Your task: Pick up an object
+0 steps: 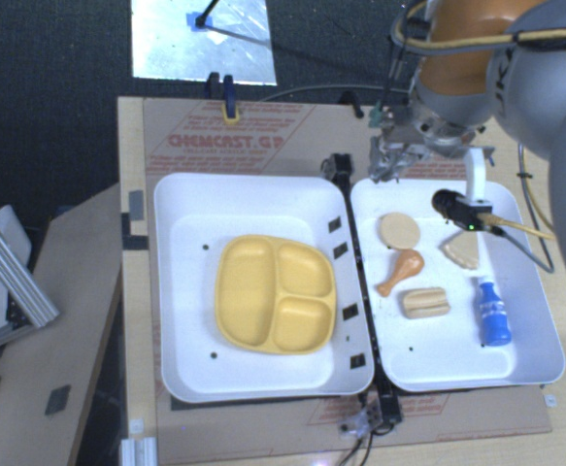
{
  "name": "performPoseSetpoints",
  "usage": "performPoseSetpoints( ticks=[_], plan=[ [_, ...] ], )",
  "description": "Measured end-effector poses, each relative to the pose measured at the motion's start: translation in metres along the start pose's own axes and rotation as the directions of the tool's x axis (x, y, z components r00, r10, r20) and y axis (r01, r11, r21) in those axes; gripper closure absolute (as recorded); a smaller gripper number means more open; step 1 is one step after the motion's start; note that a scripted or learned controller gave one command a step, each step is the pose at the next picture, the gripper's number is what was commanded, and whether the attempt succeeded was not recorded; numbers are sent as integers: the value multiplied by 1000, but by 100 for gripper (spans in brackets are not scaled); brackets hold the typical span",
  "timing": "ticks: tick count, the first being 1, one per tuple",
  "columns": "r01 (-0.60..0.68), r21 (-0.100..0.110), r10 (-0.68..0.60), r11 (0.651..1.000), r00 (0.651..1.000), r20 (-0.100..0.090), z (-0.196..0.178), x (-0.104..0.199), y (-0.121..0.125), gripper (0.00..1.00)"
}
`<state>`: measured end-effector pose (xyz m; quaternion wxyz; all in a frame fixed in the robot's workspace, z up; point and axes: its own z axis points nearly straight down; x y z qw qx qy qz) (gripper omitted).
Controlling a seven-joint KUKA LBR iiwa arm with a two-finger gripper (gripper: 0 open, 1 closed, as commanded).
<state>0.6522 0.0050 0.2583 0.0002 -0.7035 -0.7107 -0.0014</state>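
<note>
Round cookie (398, 230) in rt bin, just below gripper (387, 166), jaws' state unclear, prob. apart.

The grey arm with its orange band (482, 13) is cut off by the top and right edges. The two-finger metal gripper (391, 166) is small and blurred against the far rim of the right shallow white bin (540, 357); whether its fingers are apart cannot be told. A ribbed aluminium bar (6, 270) runs off the left edge.
</note>
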Motion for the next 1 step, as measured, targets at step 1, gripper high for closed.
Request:
performPoseSetpoints(
  ticks=[1],
  plan=[
    [0,-2,0,1000,1000,0,1,59,10,100]
  ],
)
